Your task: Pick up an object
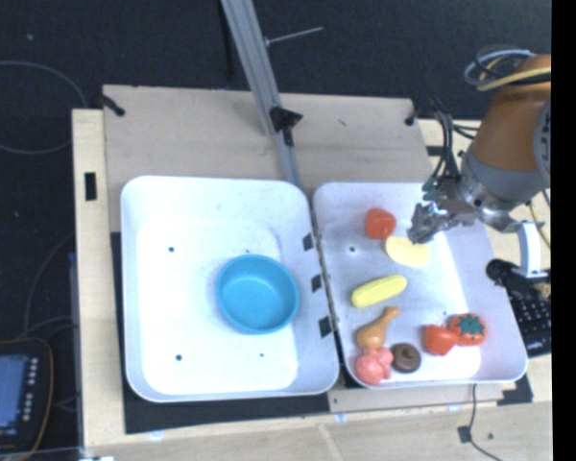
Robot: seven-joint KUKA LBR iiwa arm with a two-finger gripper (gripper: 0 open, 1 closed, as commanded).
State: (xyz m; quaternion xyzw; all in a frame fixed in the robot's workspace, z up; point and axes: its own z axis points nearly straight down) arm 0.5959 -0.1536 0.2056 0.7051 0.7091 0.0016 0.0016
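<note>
Your gripper sits low over the far part of the right bin, reaching in from the right under the orange-banded wrist. You cannot tell from this slanted overhead view how it is set, nor whether it touches anything; its dark tip overlaps the far edge of a pale yellow slice, and nothing can be seen clamped in it.

Just left of the tip lies a small red piece, close to it but apart. Nearer you, toward the middle of the same bin, a yellow corn cob lies at a slight tilt. Near the front wall you have a tan drumstick, a pink lump and a dark brown doughnut grouped together, the pink one and the doughnut touching or nearly so. To their right a red piece lies beside a red tomato with a green top.

In the left bin a blue bowl stands upright, right of centre and well apart from the gripper.

No brand, label or writing can be read on anything here; the small screen at the near left shows a blue glow too blurred to make out.
</note>
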